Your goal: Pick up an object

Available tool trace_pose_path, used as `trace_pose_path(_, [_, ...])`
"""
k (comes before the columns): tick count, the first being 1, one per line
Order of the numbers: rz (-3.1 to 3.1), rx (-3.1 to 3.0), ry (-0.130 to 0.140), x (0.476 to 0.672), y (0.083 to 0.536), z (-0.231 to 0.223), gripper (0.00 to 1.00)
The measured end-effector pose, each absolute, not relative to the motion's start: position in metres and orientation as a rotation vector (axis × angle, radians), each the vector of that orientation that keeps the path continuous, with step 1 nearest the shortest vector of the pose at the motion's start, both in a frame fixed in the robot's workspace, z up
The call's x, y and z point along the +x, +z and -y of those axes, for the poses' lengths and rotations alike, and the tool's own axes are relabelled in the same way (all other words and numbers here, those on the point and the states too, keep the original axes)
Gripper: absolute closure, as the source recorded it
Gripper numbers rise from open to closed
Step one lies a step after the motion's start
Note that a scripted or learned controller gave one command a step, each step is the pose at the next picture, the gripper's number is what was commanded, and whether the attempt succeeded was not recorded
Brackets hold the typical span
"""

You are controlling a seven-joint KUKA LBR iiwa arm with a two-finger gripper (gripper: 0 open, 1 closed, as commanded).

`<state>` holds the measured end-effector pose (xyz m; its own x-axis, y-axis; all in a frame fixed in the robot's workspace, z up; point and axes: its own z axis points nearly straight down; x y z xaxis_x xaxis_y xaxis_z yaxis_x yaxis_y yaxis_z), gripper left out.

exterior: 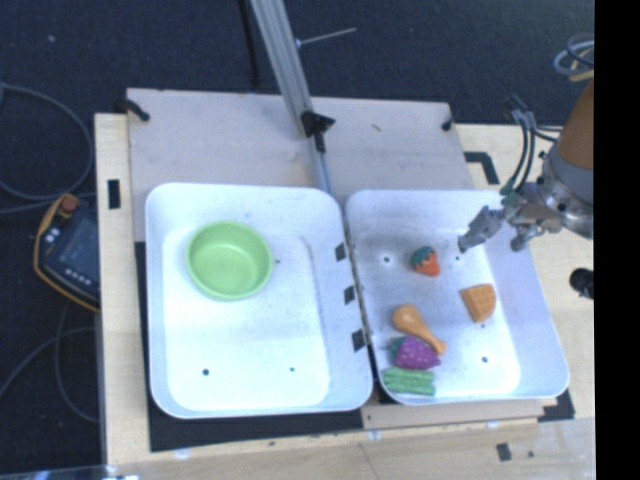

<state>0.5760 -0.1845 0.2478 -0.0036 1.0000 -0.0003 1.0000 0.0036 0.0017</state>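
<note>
The right bin (520,368) holds several toy foods: a small red strawberry (427,261), an orange wedge (480,302), a tan drumstick (415,326), a purple grape bunch (416,352) and a green pod (410,381) at the front edge. My gripper (499,235) hovers over the bin's far right part, to the right of and a little beyond the strawberry. It stands open, its two dark fingers spread, with nothing between them.
A green bowl (230,259) sits in the left bin (250,368) toward its far left. A metal pole (285,58) rises behind the divide between the bins. An orange-trimmed pendant (68,250) lies off the bench at left.
</note>
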Motion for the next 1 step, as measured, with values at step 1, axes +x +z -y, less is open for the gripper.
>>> trace_pose_path(1, [-2.224, 2.217, 0.002, 0.5760, 0.2478, 0.1845, 0.00])
